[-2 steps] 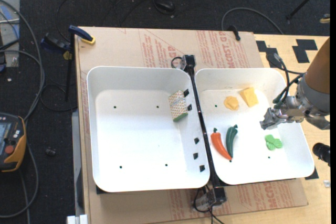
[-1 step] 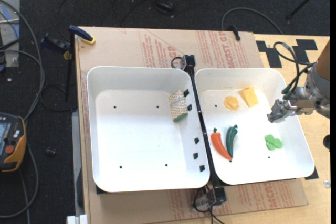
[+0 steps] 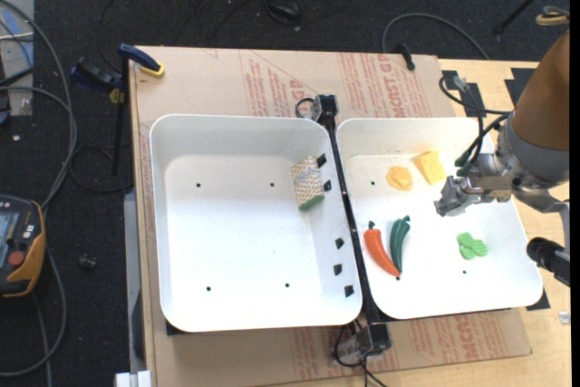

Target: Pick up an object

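Nearest the camera, along the front of the right bin (image 3: pixel 507 299), lie a red chili pepper (image 3: pixel 381 252) and a dark green pepper (image 3: pixel 400 237), side by side and almost touching, close to the black divider strip (image 3: pixel 343 213) that runs between the two bins. Just right of them, well apart, sits a small bright green leafy piece (image 3: pixel 471 246).

Above that green piece hangs the gripper (image 3: pixel 450 199), a grey metal head at the end of the arm (image 3: pixel 544 118). How far its fingers stand apart cannot be told from this slant, and nothing can be seen between them. It sits over bare white floor of the right bin, apart from every toy there.

Behind the gripper, toward the far wall of the right bin, are a yellow block (image 3: pixel 430 167) and, just left of it, an orange-yellow lump (image 3: pixel 400 178); the two are near each other but not touching.

Coming in from the right, the arm shows its broad orange band above a grey wrist, which bends down and leftward to the gripper.

Left of the divider, the left bin (image 3: pixel 181 149) holds a patterned block (image 3: pixel 309 183), tilted and resting close against the divider side, with a green edge at its lower end.
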Motion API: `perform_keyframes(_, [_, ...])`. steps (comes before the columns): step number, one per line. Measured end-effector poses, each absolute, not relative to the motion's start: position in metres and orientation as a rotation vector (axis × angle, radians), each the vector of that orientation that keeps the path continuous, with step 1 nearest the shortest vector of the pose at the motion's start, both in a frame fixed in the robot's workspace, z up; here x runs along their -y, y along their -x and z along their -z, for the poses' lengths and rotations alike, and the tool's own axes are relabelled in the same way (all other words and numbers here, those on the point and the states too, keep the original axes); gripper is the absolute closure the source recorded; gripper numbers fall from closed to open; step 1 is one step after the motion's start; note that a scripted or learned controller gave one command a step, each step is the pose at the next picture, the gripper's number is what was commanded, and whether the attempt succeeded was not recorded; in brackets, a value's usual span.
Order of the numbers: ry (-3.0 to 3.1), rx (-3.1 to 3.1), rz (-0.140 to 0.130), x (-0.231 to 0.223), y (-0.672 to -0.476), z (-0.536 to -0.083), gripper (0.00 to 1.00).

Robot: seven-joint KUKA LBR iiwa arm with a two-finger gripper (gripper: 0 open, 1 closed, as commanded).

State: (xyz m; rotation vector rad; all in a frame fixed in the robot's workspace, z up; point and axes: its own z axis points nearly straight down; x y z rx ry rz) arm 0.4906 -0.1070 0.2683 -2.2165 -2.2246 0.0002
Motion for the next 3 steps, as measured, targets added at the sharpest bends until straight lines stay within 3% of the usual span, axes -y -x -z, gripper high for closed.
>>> perform_keyframes(3, [2.216,2.226,-0.001,-0.056,-0.479,-0.265,1.0])
